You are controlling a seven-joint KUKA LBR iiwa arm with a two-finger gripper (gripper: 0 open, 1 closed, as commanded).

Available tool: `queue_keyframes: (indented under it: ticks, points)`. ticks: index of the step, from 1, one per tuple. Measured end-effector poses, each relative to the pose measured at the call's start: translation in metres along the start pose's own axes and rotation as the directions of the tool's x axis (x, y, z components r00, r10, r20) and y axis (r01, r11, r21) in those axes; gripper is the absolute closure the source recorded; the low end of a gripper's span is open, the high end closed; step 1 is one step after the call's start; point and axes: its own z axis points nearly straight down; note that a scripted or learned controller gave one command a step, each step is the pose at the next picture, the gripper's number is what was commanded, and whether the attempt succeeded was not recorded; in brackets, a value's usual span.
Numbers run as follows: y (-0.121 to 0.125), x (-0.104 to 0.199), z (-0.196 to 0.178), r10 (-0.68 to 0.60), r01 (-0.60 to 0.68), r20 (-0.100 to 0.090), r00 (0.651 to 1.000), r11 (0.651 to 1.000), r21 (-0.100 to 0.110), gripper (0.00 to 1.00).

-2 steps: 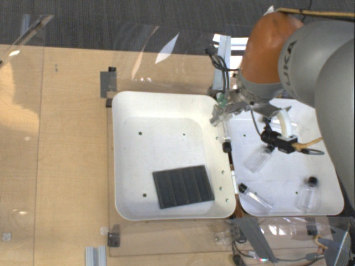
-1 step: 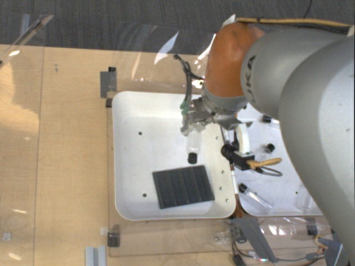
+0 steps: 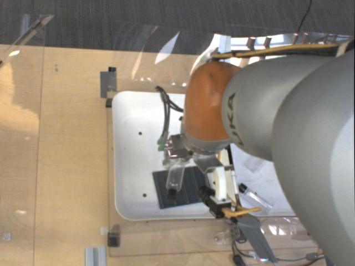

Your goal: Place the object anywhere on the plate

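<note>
Gripper (image 3: 174, 183) over dark plate (image 3: 166, 195) — left white bin (image 3: 128, 148)

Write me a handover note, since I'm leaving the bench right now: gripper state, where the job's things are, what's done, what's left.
Gripper: down in the left bin, over the dark flat plate. Whether it is open or shut can't be read from this view.
Object: nothing clearly identifiable as the object; a clear, pale piece sits at the gripper tip above the plate, too indistinct to name.
Arm: covers most of the right bin.
Done: gripper brought over the plate.
Left: confirm the object lies on the plate, then withdraw.
</note>
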Motion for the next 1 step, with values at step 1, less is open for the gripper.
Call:
queue_keyframes:
  ticks: [1]
  points:
    - [0.0542, 0.0305, -0.1669, -0.12, 0.12, 0.0, 0.993, 0.993, -0.005, 1.0]
